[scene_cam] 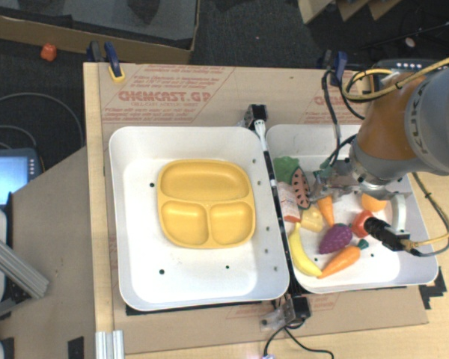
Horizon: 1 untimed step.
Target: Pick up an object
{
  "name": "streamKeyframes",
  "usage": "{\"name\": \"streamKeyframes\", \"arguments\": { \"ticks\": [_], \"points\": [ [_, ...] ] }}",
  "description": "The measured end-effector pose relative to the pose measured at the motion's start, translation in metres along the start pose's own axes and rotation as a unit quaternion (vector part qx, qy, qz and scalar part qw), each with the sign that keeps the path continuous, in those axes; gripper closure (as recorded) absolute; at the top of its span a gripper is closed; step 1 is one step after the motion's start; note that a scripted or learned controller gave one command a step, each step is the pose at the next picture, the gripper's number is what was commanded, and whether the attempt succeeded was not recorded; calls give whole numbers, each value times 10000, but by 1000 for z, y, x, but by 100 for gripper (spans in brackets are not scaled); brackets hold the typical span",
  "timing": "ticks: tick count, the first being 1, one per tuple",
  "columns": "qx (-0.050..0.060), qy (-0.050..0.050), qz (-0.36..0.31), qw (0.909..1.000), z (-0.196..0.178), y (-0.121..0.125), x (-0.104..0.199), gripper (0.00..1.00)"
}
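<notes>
The right bin (404, 271) holds several toy foods: a green leafy piece (284, 169), a watermelon slice (300, 188), a small carrot (326, 209), a pale yellow wedge (312, 220), a purple grape bunch (335, 238), a banana (303, 257) and a second carrot (343, 259). An orange piece (374, 203) lies partly under the wrist. My gripper (331, 182) hangs low over the bin's middle, just above the small carrot and right of the watermelon slice. The grey and orange arm hides the bin's upper right part.
The left bin (131, 200) carries a yellow divided plate (206, 203) with three compartments. A black clamp (256, 114) sits where the bins meet at the back. Cables (352, 88) loop behind the right bin.
</notes>
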<state>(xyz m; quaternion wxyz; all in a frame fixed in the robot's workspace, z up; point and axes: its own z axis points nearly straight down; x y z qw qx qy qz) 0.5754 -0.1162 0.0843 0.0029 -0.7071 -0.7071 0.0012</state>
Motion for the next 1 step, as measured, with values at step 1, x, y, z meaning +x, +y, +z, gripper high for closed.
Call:
{"name": "streamKeyframes", "arguments": {
  "ticks": [1],
  "points": [
    [-94, -4, -44, 9999, -108, 16, 66, 100]
  ]
}}
